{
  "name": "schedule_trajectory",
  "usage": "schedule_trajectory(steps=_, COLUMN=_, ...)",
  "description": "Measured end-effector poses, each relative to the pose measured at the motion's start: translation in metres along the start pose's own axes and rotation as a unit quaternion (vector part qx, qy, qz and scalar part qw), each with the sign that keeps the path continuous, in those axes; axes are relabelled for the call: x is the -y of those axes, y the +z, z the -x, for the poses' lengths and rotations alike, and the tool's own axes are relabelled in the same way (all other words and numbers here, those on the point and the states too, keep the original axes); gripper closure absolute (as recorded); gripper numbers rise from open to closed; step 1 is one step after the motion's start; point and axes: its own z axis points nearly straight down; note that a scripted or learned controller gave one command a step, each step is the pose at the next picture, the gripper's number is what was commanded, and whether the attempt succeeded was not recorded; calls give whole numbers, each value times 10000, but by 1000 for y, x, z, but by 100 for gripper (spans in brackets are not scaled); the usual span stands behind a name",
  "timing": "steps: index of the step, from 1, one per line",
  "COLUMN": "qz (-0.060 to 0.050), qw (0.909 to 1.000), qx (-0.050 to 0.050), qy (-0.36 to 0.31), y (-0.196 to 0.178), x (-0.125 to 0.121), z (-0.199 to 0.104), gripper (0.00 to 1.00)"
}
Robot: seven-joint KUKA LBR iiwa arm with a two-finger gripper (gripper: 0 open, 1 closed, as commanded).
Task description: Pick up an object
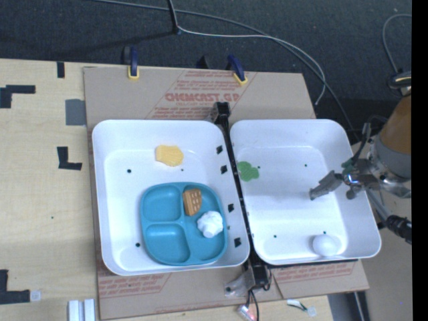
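Fingers point(332, 185) spread wide over right bin point(287, 136), nothing btwn.

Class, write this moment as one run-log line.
gripper: over right bin, holding nothing | green piece: right bin | white ball: right bin | step: not picked

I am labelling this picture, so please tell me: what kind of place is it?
Probably a robot lab test bench: two white bins on clamped cardboard, a robot arm reaching in, and toy-like items such as a blue divided tray.
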Motion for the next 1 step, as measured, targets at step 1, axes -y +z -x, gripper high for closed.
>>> schedule_trajectory(steps=1, qz=31, qw=10000, qx=0, qy=-22, y=-68, x=13, z=-50, gripper=0)
